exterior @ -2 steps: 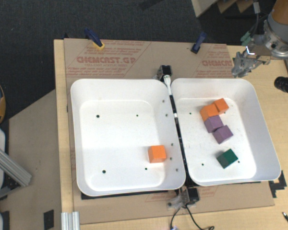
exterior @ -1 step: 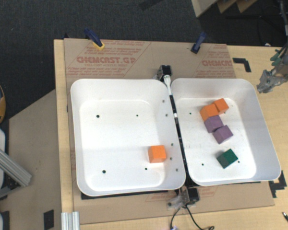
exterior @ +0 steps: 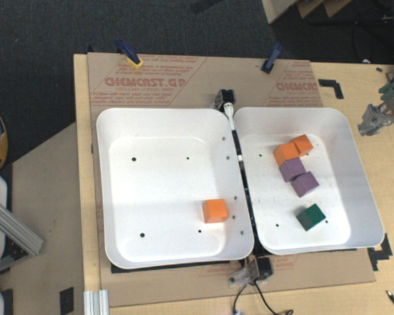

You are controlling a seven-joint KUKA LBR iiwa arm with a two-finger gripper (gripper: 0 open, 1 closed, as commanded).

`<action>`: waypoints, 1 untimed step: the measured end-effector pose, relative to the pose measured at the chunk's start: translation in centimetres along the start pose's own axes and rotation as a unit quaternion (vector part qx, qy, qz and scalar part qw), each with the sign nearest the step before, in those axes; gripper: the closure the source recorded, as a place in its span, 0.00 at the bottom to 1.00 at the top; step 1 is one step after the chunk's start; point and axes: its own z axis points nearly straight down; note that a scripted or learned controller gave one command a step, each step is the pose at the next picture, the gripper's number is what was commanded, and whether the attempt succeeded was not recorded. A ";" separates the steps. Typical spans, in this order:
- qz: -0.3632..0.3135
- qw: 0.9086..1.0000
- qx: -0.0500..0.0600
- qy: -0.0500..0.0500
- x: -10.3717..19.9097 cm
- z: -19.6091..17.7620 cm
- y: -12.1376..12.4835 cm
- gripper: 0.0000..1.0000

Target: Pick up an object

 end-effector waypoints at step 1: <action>-0.001 1.000 -0.003 -0.001 0.1 -1.8 -0.9 1.00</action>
